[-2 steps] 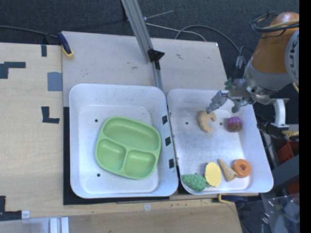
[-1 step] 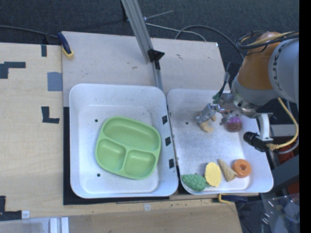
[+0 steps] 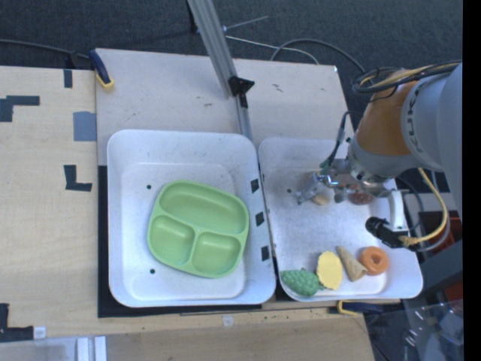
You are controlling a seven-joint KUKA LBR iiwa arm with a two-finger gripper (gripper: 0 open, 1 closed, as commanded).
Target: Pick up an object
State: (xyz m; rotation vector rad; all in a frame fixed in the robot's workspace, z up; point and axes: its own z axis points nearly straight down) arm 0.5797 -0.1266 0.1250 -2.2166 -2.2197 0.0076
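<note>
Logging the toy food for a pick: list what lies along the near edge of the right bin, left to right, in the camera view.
Green broccoli-like piece → yellow piece → tan cone → orange ring.

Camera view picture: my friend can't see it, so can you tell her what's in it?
A grey and orange robot arm reaches from the right and holds its gripper low over the right white bin. Along that bin's near edge lie a green toy, a yellow one, a tan cone and an orange ring. The left white bin holds a green divided plate.
</note>
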